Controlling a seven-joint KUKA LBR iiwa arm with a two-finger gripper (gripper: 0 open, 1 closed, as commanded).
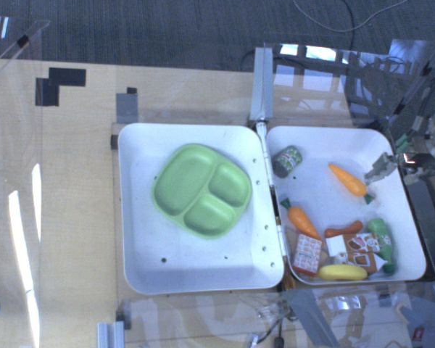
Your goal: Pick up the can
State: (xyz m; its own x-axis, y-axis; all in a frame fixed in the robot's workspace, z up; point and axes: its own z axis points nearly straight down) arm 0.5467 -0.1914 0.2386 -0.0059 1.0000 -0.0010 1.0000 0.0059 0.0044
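Note:
The can (286, 160), small, grey and green, lies on its side in the far left corner of the right bin (326, 140). My gripper (381, 168) hangs over the right side of that bin, just right of an orange carrot (346, 180). It is well to the right of the can and apart from it.
The left bin (138, 259) holds a green divided plate (202, 189). In the right bin lie a second carrot (302, 221), a brown sausage (343, 230), a green vegetable (380, 235), a banana (341, 272) and two small boxes (308, 253) (361, 249), all near the front.

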